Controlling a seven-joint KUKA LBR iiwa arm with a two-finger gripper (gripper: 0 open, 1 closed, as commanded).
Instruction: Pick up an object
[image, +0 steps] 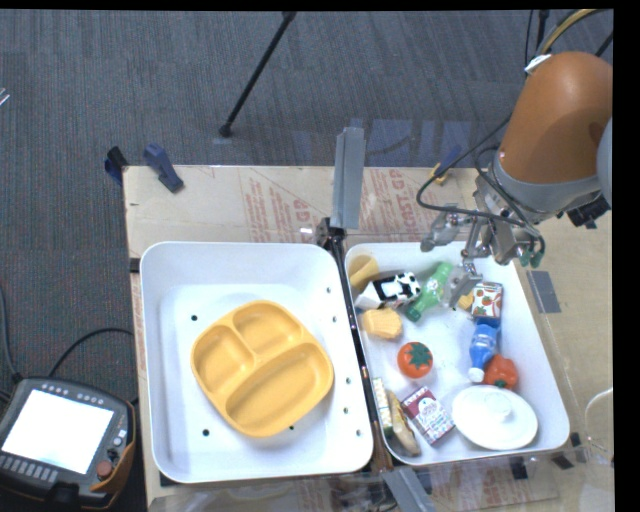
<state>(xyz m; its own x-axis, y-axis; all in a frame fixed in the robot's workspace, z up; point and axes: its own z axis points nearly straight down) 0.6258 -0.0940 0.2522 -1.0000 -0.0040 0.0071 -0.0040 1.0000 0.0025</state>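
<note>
Take the right bin (556, 395) as your landmark: the gripper (487, 250) hangs over its far edge, below the arm's orange band (556, 115), and you cannot tell from this angle how its jaws stand or whether they have hold of anything. Inside that bin you see a green bottle (431, 290) just beside the gripper, a black-and-white cow toy (396, 288), a yellow block (381, 323), a tomato (415, 358), a blue bottle (483, 345), a small carton (428, 414) and a white lid (494, 417) at its near corner. To the left of that bin, the other bin (165, 300) holds a yellow divided plate (262, 366).
</note>
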